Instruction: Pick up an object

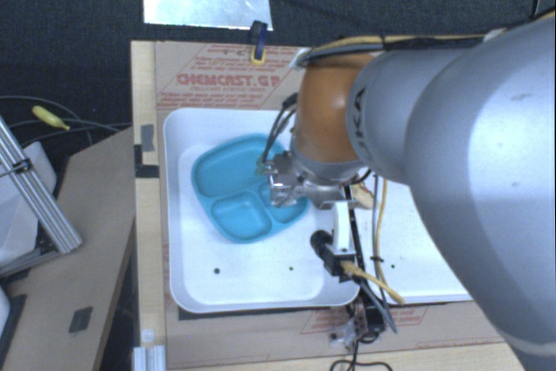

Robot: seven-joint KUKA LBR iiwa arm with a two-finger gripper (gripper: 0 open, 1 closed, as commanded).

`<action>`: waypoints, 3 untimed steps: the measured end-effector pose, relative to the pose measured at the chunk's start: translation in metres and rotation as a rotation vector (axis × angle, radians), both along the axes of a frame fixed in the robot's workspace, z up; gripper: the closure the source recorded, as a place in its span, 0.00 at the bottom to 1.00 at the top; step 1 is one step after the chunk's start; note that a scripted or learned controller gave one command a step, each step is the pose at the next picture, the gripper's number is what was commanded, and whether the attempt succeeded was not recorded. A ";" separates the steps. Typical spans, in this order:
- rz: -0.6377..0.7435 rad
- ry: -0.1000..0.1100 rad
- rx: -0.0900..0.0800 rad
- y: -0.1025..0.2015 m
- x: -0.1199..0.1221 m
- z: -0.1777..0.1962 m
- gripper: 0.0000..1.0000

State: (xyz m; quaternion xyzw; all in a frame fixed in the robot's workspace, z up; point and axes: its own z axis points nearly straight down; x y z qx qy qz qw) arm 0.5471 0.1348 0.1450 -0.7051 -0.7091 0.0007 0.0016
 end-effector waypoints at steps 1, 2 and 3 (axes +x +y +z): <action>-0.009 -0.022 -0.003 -0.065 0.085 0.115 1.00; -0.013 0.006 -0.003 -0.136 0.005 0.061 1.00; 0.000 -0.009 0.001 -0.118 -0.046 0.142 1.00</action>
